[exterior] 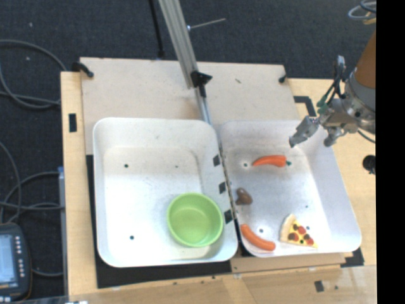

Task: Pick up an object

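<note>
Pizza slice (297, 232) and sausage (257, 237) at near edge of right bin (329, 176); green bowl (195, 218) in left bin (126, 170). Brown lump (243, 197) mid-bin, carrot (270, 161) beyond. Gripper (318, 133) over far right rim, fingers spread, holding nothing.

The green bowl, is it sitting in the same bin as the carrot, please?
No, the green bowl sits in the left bin, the carrot in the right bin.
</note>
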`<action>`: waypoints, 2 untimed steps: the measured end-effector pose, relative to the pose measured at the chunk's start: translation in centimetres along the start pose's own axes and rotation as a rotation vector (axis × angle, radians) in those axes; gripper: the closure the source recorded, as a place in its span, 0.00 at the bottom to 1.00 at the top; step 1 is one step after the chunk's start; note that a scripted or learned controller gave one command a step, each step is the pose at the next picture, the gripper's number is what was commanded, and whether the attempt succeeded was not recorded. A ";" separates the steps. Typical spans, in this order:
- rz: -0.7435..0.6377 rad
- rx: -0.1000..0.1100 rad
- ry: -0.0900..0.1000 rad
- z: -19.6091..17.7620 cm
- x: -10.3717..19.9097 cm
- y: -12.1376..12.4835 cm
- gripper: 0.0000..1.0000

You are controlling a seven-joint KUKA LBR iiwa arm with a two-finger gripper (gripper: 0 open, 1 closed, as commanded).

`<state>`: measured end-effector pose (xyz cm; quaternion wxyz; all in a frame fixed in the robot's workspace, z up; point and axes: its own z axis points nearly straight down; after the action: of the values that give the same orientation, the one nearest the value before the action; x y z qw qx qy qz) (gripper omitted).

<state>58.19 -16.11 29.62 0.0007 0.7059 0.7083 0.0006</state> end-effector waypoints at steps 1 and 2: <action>0.000 0.000 0.000 0.0 0.0 0.0 0.00; 0.005 0.005 -0.002 4.5 -0.9 0.2 0.00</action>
<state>58.38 -16.98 25.09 -0.0003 0.7076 0.7066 -0.0020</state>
